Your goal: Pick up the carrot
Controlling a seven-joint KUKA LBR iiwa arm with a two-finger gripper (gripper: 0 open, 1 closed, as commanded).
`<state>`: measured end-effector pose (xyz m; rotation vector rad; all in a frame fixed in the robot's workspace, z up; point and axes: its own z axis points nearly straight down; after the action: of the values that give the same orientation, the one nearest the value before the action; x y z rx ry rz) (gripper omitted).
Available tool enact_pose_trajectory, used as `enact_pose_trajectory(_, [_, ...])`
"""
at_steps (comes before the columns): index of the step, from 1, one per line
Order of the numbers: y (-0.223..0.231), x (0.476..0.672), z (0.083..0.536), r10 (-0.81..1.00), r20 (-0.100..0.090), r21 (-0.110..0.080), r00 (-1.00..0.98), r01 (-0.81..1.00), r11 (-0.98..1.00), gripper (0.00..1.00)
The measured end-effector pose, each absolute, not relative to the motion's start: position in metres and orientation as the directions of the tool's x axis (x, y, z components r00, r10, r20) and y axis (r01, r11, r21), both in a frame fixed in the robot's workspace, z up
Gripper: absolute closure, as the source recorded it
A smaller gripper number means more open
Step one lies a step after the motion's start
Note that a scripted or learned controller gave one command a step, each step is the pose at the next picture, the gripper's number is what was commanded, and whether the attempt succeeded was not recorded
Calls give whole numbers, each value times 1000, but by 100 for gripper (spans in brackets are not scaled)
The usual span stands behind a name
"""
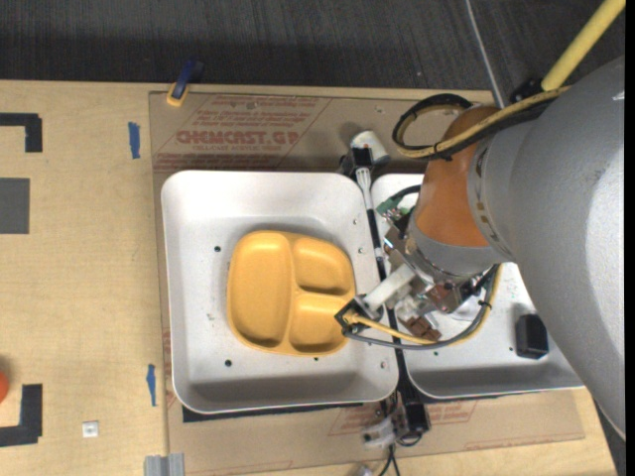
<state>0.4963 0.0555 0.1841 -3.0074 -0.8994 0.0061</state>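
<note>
Camera view is showing the arm [466,206] reaching over the seam between both bins, the hand [415,310] hanging low there; its opening I cannot tell. A yellow divided plate [288,291] is sitting in the left bin [189,266], a black object [531,335] in the right bin [476,365]. Where the carrot is lying, I cannot tell.

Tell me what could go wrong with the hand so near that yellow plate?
The hand hangs above the rims where the left white bin meets the right white bin; lowering, it might hit them or nudge the yellow divided plastic plate. The grey arm covers much of the right bin, hiding misses there.
</note>
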Motion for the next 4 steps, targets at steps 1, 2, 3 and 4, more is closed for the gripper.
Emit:
enact_pose_trajectory(1, [37,537,262,469,0,-1,883,469,-883,100])
enact_pose_trajectory(2, [32,479,184,364,-3,-3,931,364,-931,100])
enact_pose_trajectory(3, [41,479,184,204,-1,-1,979,204,-979,100])
enact_pose_trajectory(4, [115,479,217,200,1,0,980,200,-980,100])
